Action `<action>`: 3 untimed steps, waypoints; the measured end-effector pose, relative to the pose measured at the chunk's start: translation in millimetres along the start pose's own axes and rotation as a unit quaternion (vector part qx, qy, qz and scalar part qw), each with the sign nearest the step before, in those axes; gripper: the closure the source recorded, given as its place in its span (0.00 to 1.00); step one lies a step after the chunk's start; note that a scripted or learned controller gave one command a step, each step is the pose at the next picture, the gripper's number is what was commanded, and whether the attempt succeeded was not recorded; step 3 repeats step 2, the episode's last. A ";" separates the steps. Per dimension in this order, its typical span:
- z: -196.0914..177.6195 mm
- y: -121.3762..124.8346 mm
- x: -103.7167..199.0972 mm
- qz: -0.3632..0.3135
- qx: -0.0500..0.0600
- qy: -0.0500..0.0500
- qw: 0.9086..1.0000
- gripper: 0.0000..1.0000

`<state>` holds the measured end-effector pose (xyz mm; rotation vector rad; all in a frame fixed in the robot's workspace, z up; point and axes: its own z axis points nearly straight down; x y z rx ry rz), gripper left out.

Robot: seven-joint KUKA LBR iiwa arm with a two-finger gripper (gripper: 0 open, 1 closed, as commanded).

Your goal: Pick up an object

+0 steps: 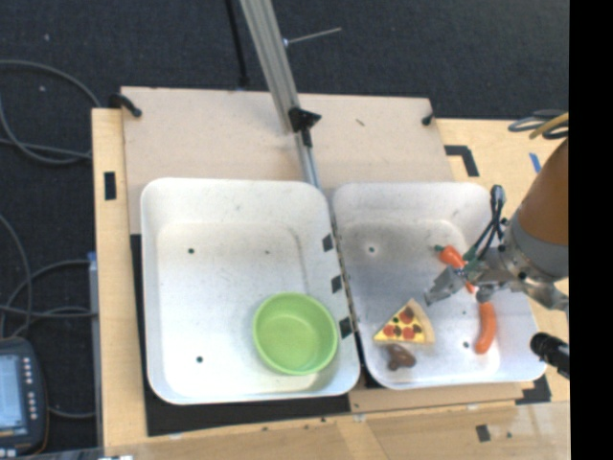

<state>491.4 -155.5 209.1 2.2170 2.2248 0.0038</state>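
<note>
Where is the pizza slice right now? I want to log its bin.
The pizza slice lies in the right bin, near its front edge, just above a small brown piece and left of the sausage.

No readable text, label, brand, number or sign appeared anywhere. The small screen device [19, 396] at about eight o'clock, off the bench's edge, was too blurred for any characters to be made out.
</note>
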 end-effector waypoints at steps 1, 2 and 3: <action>-0.1 0.0 -0.4 0.001 0.000 0.000 1.000 0.00; 42.2 -2.0 -3.0 0.002 0.003 -0.001 1.000 0.00; 42.2 -2.0 -3.0 0.002 0.003 -0.001 1.000 0.00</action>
